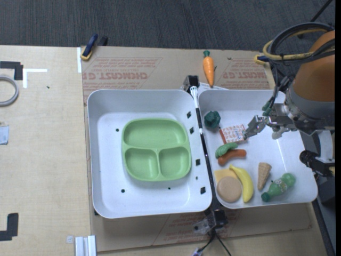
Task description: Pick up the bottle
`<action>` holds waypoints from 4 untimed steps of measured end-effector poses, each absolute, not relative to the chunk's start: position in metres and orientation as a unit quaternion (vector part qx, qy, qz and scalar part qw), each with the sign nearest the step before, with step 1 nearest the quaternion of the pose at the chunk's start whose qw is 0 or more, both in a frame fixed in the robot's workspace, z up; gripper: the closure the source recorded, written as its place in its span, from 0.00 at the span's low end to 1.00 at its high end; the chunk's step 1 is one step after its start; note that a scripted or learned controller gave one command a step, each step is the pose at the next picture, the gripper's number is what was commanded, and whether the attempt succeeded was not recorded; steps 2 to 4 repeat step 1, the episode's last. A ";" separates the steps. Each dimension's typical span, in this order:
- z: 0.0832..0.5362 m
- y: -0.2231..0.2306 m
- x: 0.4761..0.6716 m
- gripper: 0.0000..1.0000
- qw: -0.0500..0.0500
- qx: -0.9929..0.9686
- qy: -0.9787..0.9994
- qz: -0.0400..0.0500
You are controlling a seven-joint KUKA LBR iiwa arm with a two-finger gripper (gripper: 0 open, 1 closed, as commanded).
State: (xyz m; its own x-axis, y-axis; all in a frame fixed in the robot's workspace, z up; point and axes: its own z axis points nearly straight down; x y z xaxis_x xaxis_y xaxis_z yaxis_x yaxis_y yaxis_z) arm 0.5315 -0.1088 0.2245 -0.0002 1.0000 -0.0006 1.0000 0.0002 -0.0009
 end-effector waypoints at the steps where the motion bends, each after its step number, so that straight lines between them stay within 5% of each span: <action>1: 0.234 -0.109 0.532 1.00 0.000 -0.707 -0.707 0.001; 4: 0.234 -0.109 0.532 1.00 0.000 -0.707 -0.707 0.001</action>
